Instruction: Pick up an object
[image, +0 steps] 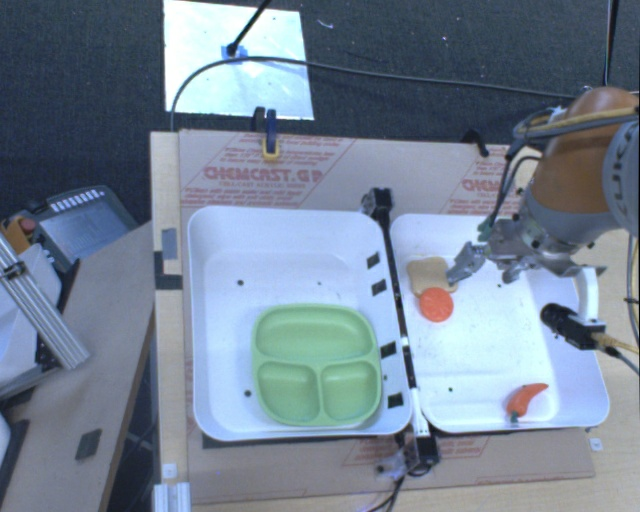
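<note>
The bench (120, 330) is covered by a cardboard-coloured protective sheet (330, 165) on which red lettering reading "CHEMCAST" followed by "G P" is printed; the same lettering is repeated, partly cut off, near the arm. A yellow clamp (270, 140) is seen at the sheet's far edge. Two shallow white bins are set side by side on the sheet. In the left bin (215, 250) a green divided tray (317, 363) with three compartments is laid near the front wall. In the right bin (575, 395) three small objects are found: a tan, bread-like piece (424, 272) near the dividing edge, a round orange-red disc (435, 305) touching its front corner, and an orange carrot-like item (526, 398) well apart, close to the front wall. The grey arm (580, 150) with its orange band is reached in from the right, and the gripper (466, 266) is held over the right bin, just beside the tan piece. Whether the gripper is spread or closed cannot be told, and nothing is seen held in it. A grey device with a screen (85, 225) is placed at the left; no writing on it can be read.
</note>
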